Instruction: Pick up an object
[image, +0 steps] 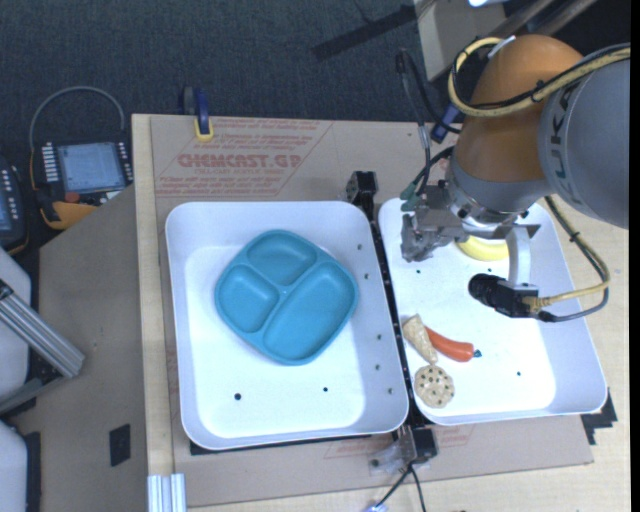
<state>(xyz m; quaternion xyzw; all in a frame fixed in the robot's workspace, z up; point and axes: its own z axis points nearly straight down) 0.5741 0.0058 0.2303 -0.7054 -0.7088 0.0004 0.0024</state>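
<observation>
Two shallow white bins sit side by side on a cardboard-covered bench (260, 150) printed with red lettering. Left bin (200, 380) holds a blue divided plate (287, 296) with three compartments, lying flat near the bin's middle, rotated at a slant. Right bin (560, 380) holds the small items: a tan cone-shaped piece (420, 339), looks like a toy ice cream cone or bread piece, just beside an orange-red toy chili pepper (455, 348) with a small teal tip on its right end; the two touch or nearly touch. Just below them is a round speckled cookie (434, 385), near the bin's front-left corner. A pale yellow object (487, 247) lies toward the back of the right bin, mostly hidden under the arm, type unclear. The KUKA arm comes in from the right, its orange band over the back of the right bin, wrist pointing down. Gripper (418, 245) hangs at the back-left part of the right bin, close to the divider between bins, well apart from the cone, chili and cookie. Can't tell if it's open or closed, and nothing is visibly held in it. A black cylindrical part (497, 293) with a yellow cable sticks out beside the wrist over the bin. A blue-and-yellow clamp (202, 115) sits at the bench's back edge. A small screen device (88, 165) lies on the floor at left.
</observation>
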